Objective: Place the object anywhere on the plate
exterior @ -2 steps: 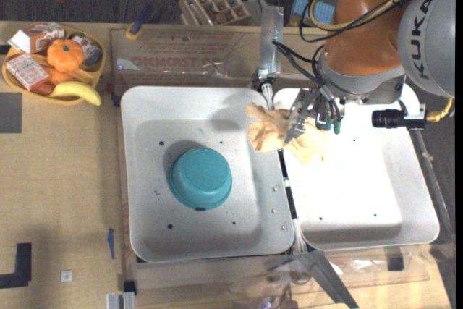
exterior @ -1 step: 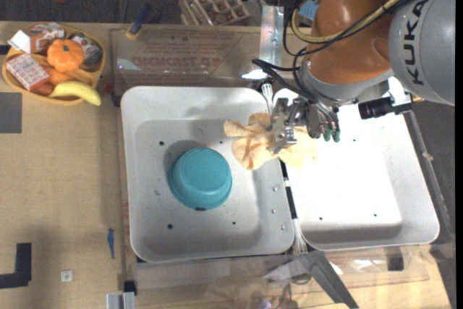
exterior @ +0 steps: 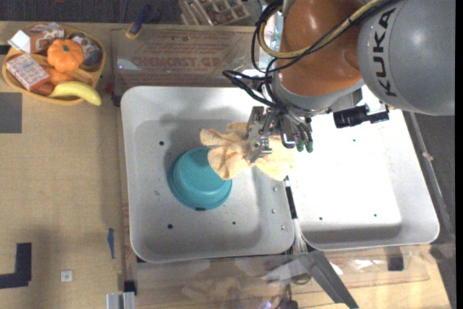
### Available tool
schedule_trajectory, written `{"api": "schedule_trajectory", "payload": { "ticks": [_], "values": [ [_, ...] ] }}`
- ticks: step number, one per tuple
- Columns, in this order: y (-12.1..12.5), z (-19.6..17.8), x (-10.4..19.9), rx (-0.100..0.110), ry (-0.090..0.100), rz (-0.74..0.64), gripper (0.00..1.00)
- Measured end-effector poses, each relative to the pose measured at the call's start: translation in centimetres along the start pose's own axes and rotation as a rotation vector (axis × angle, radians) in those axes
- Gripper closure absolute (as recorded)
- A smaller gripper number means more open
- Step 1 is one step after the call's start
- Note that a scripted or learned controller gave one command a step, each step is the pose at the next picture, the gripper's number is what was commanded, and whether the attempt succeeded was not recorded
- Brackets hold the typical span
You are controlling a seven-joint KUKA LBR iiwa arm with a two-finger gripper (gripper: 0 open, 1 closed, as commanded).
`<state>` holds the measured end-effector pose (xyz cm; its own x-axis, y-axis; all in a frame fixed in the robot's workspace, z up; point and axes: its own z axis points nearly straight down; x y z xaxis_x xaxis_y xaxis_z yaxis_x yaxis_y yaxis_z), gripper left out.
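Grey arm [exterior: 405, 47] entering from the right, orange band [exterior: 318, 40] above the wrist, wrist pitched down over the seam between the two white bins. Gripper [exterior: 259, 145] pointing down and toward the left bin [exterior: 145, 213], fingers closed on the near edge of a beige cloth [exterior: 228, 152] (fabric visibly bunched between the metal tips). Cloth crumpled, draped from the gripper leftward, its lower left fold overlapping the rim of a teal plate [exterior: 197, 183]; a pale yellowish portion trailing to the right toward the divider. Plate (bowl-like, seen from above) resting on the left bin's floor, roughly central, touching the cloth. Right bin [exterior: 362, 206] just beside the left one, sharing the middle wall, partly shaded by the arm. Black cables [exterior: 249, 79] looping from the wrist over the left bin's upper edge. Wicker basket [exterior: 43, 87] at the upper left of the bench, well apart from the bins, holding a small orange pumpkin [exterior: 65, 54] and a banana [exterior: 76, 92]. Cardboard panel [exterior: 181, 58] lying just behind the left bin.
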<state>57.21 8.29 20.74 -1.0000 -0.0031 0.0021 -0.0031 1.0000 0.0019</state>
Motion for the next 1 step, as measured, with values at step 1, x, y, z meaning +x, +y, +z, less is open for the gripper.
{"api": "schedule_trajectory", "payload": {
  "ticks": [1],
  "values": [
    [5.36, 0.12, 1.95, 0.001, 0.0, -0.002, 1.0]
  ]
}}
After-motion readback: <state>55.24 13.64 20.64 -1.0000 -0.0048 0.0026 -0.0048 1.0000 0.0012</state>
